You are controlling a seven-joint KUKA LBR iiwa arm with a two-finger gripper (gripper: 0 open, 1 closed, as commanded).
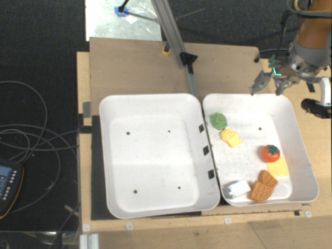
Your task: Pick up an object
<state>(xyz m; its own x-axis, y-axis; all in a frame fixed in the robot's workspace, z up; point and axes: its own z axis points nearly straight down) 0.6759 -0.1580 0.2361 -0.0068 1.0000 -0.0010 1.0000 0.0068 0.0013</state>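
Observation:
My gripper [267,87] hovers over the far rim of the right bin [298,134], open, with nothing between its two fingers. Inside that bin lie a green knobbly toy [219,121], a yellow toy [231,137], a red tomato with a green top [270,152], a pale yellow block [278,168], a brown waffle [263,187] and a white block [238,189]. All of them rest on the bin floor, well below and in front of the gripper.
The left bin [150,154] sits beside the right one, joined by black clips. A grey pole [171,27] slants across the far bench. Cables and a handheld pendant [8,183] lie on the floor at left.

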